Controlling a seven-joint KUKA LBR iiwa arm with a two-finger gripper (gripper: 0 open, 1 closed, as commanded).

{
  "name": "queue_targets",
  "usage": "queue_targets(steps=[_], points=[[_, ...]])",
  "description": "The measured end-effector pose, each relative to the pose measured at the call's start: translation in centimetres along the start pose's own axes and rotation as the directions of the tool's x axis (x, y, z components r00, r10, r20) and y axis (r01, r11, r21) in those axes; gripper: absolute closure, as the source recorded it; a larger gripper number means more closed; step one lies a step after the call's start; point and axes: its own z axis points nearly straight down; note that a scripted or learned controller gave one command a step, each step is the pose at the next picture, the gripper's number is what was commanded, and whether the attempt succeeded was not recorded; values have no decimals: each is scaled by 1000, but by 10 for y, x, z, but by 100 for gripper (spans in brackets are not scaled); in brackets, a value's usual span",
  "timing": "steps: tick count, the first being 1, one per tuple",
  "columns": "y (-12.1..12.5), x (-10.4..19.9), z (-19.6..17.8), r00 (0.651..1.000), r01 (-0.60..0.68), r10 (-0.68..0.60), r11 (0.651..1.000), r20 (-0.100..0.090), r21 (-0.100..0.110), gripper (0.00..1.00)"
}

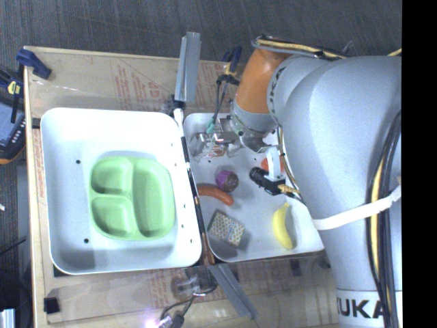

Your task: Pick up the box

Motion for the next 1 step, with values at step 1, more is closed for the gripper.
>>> queue_targets(steps=[1], points=[[0,0,-10,1000,3,-3,1000,1,-1,100]])
